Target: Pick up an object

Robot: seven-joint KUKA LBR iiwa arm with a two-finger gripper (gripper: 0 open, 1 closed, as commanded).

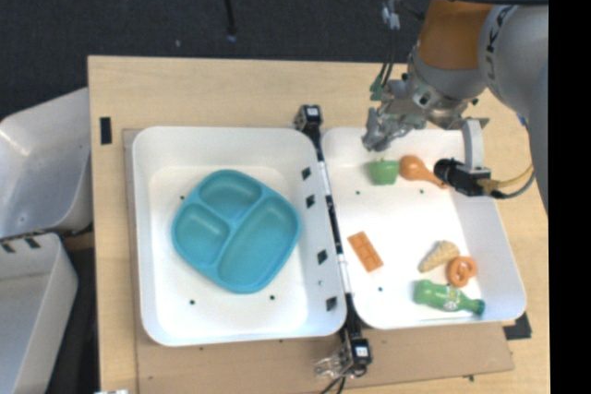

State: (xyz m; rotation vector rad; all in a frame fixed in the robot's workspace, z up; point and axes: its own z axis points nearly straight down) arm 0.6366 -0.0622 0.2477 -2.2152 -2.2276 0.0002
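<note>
Two white bins sit side by side on the table (185, 78). Left bin (148, 226) holds a teal divided plate (236, 230). Right bin (480, 244) holds a small green block (383, 171) touching an orange pear-shaped toy (415, 169) near the far edge, a flat orange bar (365, 251) towards the divider, and near the front corner a tan cone (439, 256), an orange ring (461, 270) and a green bottle (446, 297) lying on its side. The hand (379, 139) hangs just above the green block, not holding it; cannot tell its spread.
</note>
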